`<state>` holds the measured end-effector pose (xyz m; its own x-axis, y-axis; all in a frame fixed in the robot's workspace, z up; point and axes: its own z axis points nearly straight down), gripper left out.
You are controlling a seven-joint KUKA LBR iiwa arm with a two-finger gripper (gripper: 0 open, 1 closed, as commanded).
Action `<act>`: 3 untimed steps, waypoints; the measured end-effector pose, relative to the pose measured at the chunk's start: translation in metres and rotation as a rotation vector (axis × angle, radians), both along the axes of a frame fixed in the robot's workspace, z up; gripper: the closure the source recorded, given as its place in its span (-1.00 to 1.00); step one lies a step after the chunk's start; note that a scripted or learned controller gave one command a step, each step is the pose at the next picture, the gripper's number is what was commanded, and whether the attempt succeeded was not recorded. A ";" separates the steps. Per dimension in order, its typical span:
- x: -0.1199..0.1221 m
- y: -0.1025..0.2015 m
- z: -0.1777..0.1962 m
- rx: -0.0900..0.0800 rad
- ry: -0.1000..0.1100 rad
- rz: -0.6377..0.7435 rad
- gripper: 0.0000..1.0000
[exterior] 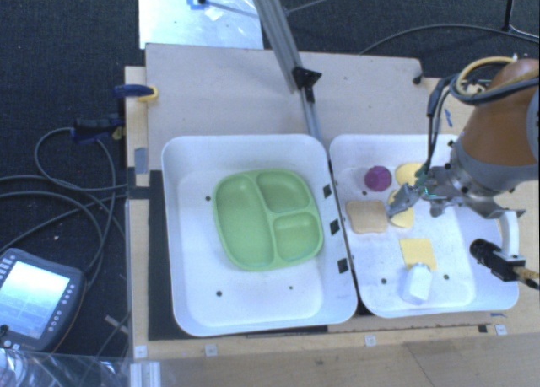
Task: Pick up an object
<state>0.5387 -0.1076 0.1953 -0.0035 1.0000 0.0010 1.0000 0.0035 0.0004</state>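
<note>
Two shallow white bins sit side by side on the bench [253, 90], and we look down on both at a slant. We see a green divided plate [268, 218] lying in the left bin [194, 292], tilted a little against the bin's edges. We count several small things in the right bin [498, 297]: a purple ball [377, 178] near the far side, a yellow piece [408, 173] just beside it, a tan toast-shaped slice [366, 217] near the bin's left wall, a yellow square [417, 252] nearer the front, and a white block [417, 283] touching that square's front edge. We find the arm [498, 137] reaching in from the right with its gripper [403, 202] low over the right bin, between the ball and the tan slice, above another pale yellow piece [403, 219]. We cannot tell whether the gripper is spread or pressed together, nor whether it grips anything.
</note>
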 end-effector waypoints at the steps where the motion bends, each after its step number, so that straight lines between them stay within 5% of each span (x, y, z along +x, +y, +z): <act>1: 0.000 0.000 0.000 0.000 -0.001 -0.001 -1.00; 3: -0.012 -0.001 -0.103 0.000 0.005 -0.003 -1.00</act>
<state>0.5272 -0.1084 0.0921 -0.0002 1.0000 0.0014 1.0000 0.0002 -0.0048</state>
